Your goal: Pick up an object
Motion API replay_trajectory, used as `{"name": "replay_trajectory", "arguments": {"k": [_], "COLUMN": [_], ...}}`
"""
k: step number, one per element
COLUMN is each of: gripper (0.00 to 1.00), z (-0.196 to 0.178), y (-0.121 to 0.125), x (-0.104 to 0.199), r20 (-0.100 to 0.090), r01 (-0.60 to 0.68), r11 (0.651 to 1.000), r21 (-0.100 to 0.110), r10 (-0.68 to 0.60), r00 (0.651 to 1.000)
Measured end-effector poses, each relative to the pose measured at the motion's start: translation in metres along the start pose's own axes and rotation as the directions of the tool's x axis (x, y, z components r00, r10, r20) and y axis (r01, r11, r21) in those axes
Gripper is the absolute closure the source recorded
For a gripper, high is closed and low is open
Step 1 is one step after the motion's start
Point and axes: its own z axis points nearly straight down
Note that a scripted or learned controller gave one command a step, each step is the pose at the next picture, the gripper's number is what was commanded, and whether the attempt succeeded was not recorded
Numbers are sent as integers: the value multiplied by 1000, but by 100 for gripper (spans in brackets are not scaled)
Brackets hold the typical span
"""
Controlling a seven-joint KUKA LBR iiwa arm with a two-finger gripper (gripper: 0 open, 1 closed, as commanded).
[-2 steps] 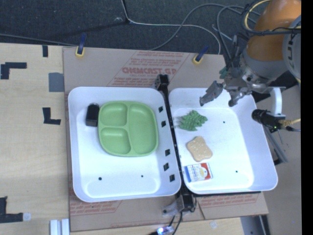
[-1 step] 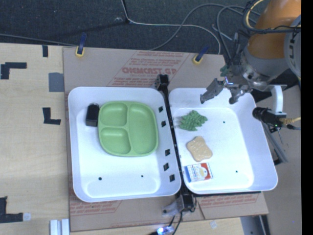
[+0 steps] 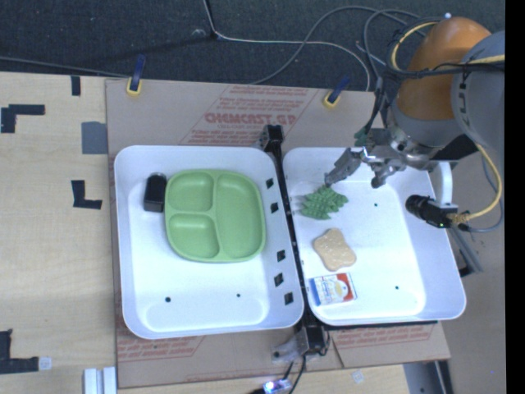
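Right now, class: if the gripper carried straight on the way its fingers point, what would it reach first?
Most likely the green leafy toy. The gripper, open, angles down toward the right bin's near-left part, and that toy lies just beyond its fingertips. Depth is uncertain from this slanted view, so it might touch the bin floor first.

Both bins white w/ small black dots: left bin (image 3: 135, 220), right bin (image 3: 426, 253). Divided plate (image 3: 215, 216) is pale green, plain, no pattern. Beside it a small block (image 3: 154, 193), black. In right bin: leafy toy (image 3: 324, 203) dark green; biscuit-like piece (image 3: 334, 249) tan/beige; small carton (image 3: 332, 290) white w/ red edge and blue mark. Arm (image 3: 443, 64) is grey w/ orange band; gripper (image 3: 361, 171) grey metal. Cardboard sheet (image 3: 246, 113) under bins is brown w/ red print. Bench top (image 3: 49, 245) light wood w/ black tape marks. Clamps (image 3: 134, 84) yellow and blue. Cables (image 3: 287, 43) grey, background dark.
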Motion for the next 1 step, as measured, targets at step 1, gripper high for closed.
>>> {"name": "replay_trajectory", "arguments": {"k": [1], "gripper": [0], "z": [49], "y": [5], "x": [7], "r20": [0], "r01": [1], "r11": [1000], "r21": [1], "r10": [-1], "r00": [1000]}}
